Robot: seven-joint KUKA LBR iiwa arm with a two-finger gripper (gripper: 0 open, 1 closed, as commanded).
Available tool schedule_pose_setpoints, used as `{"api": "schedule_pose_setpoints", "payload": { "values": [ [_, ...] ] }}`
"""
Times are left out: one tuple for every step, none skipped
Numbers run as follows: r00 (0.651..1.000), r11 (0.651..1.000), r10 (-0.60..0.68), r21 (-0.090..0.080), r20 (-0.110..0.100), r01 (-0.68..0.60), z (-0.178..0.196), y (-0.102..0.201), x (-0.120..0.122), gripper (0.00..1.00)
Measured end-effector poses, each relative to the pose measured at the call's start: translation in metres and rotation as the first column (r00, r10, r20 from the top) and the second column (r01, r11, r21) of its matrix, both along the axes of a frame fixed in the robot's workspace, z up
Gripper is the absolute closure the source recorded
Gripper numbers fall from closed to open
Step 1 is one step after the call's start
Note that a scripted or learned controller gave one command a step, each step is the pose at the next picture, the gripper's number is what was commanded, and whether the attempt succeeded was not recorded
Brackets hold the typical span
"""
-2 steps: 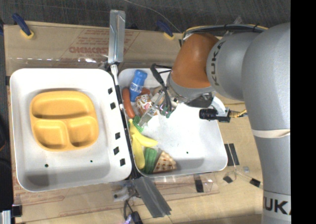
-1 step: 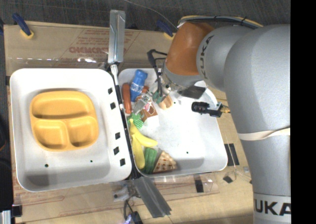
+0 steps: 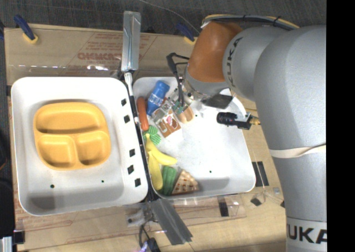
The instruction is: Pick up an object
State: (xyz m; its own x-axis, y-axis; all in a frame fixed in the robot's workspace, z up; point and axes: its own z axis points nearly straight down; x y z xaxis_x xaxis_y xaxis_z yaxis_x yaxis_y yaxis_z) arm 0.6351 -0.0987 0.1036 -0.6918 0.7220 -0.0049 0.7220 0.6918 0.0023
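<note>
The grey arm with its orange band reaches into the right bin from the right. My gripper hangs low over the bin's upper left part, among small toy items. Just beside it lie a blue bottle-like object, an orange-red carrot-like stick along the left wall, and a brown piece. Lower along that wall lie a yellow banana, a green item and a brown cone-like piece. The wrist hides the fingers.
The left bin holds a yellow compartment tray. A metal divider bar stands between the bins at the back. The right bin's centre and right side show bare white floor. Blue clamps sit on the cardboard behind.
</note>
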Motion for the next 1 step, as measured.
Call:
{"api": "schedule_pose_setpoints", "payload": {
  "values": [
    [0.976, 0.976, -0.218, 0.001, -0.001, 0.218, 0.0900, 0.0307, -0.0431, 1.00]
  ]
}}
